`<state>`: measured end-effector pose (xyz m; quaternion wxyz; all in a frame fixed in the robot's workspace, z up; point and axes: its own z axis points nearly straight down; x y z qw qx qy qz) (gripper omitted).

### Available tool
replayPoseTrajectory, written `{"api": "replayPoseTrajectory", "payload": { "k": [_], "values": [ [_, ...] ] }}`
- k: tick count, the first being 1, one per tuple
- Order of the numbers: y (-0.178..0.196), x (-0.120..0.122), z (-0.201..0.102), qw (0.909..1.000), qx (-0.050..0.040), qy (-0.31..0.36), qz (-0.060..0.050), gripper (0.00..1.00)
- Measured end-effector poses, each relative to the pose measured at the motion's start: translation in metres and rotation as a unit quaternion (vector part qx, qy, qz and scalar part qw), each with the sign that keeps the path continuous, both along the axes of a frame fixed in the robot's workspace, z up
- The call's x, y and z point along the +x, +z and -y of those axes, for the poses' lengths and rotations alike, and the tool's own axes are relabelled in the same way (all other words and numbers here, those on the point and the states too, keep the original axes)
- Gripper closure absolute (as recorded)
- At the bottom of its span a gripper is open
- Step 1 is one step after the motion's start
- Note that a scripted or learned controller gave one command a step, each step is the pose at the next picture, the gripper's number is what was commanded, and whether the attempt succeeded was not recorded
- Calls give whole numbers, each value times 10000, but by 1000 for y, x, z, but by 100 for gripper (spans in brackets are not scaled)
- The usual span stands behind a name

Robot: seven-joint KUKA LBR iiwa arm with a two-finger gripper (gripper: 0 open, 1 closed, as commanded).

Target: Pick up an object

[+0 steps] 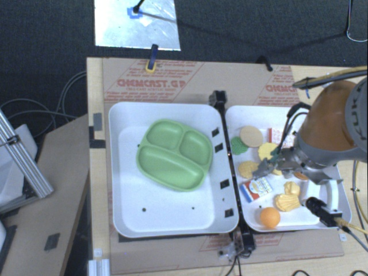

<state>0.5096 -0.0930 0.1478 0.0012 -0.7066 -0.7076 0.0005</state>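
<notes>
Orange-banded grey arm point(330, 125) sits closest to the lens, reaching in from the right over the right bin point(345, 203). Its hand point(270, 164) hangs low over the middle of that bin, above the food items; cannot tell how its grip stands, and nothing clearly sits in it.

Desk point(190, 79) is a brown board with red print and carries both white bins side by side. Left bin point(126, 211) holds a green divided plate point(174, 154), three compartments, lying tilted near the bin's centre.

Right bin holds small pieces close together: a round tan disc point(251, 135) near the far side, a green item point(238, 146) just beside it on the left, a yellow piece point(266, 151) beside the hand, a tan chip point(248, 169) below that, a red-white-blue packet point(256, 188) by the hand, a yellow ridged snack point(287, 202) and an orange ball point(269, 217) at the near edge.

Beyond the desk, a silver sheet point(135, 16) lies on dark carpet.
</notes>
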Motion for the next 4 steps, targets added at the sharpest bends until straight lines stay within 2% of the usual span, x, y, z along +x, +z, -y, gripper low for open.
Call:
{"api": "replayPoseTrajectory", "payload": {
  "k": [1,2,3,4],
  "values": [
    [-46,-9,1,10000,2,-3,-6,0],
    [-60,-6,0,10000,16,4,25,0],
    [-48,-3,5,9999,-45,-15,102,100],
    [16,0,4,10000,-11,13,47,100]
  ]
}}
